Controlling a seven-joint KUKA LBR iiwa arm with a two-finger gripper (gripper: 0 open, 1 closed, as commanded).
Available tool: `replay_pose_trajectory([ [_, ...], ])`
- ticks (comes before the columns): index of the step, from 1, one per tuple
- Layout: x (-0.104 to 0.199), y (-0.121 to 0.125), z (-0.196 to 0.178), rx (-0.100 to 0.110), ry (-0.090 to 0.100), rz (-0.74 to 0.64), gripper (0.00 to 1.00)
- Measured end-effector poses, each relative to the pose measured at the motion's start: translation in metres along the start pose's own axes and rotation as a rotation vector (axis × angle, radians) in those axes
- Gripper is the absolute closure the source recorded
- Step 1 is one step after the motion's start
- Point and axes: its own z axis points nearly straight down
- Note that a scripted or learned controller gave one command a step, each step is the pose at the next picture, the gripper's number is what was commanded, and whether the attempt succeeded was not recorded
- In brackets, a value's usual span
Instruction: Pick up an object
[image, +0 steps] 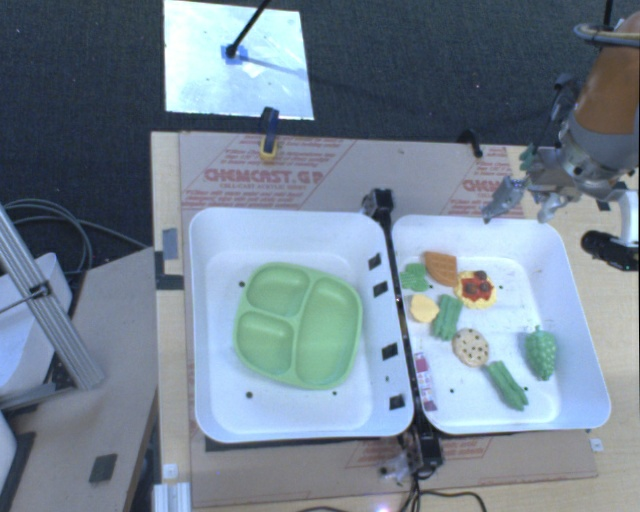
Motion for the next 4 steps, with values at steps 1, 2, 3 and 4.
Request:
replay_pose_trajectory([
  [1, 0.029, -0.038, 0.144, -0.002, 0.0, 0.002, 0.0],
  [2, 0.035, -0.081, 0.152, -0.026, -0.008, 0.0, 0.0],
  [3, 0.048, -0.021, 0.155, -0.011, -0.003, -0.004, 0.0],
  [4, 0.068, 0.013, 0.156, -0.008, -0.002, -0.003, 0.0],
])
